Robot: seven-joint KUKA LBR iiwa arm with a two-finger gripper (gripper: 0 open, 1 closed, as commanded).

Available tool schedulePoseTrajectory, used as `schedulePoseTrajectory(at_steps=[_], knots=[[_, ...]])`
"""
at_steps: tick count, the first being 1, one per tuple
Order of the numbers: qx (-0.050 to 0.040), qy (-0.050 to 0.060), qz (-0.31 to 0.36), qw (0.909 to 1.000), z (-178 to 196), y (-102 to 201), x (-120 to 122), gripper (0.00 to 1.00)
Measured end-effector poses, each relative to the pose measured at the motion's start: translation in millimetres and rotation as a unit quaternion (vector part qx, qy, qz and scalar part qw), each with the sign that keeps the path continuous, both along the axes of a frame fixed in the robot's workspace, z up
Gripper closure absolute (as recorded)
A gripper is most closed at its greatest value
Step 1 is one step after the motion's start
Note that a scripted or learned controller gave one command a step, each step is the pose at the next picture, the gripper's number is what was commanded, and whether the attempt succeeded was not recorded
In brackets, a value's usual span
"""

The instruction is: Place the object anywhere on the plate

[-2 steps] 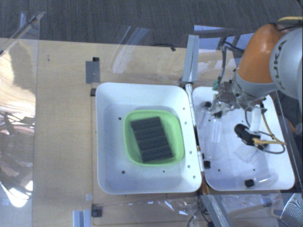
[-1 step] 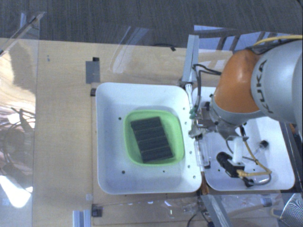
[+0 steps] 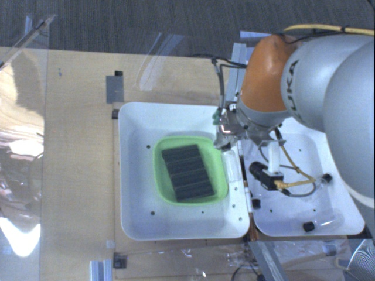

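My table (image 3: 70, 174) is pale wood, and two shallow white bins sit directly on it, touching side by side. The left bin (image 3: 135, 215) rests near the middle of the table; the right bin (image 3: 345, 215) lies under my arm. A small grey block (image 3: 115, 89) lies just beyond the left bin.

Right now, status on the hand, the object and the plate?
Hand over the left bin's right edge, grip unclear. Dark ribbed object lying on green plate in left bin. Nothing obstructing.
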State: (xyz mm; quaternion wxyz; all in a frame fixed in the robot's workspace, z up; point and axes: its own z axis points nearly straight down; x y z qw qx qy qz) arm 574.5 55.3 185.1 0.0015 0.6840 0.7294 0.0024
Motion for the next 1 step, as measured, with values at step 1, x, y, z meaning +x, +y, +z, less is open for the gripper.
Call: schedulePoseTrajectory(at_steps=[1], knots=[[0.0, 0.0, 0.0, 1.0, 0.1, -0.4, 0.1, 0.0]])
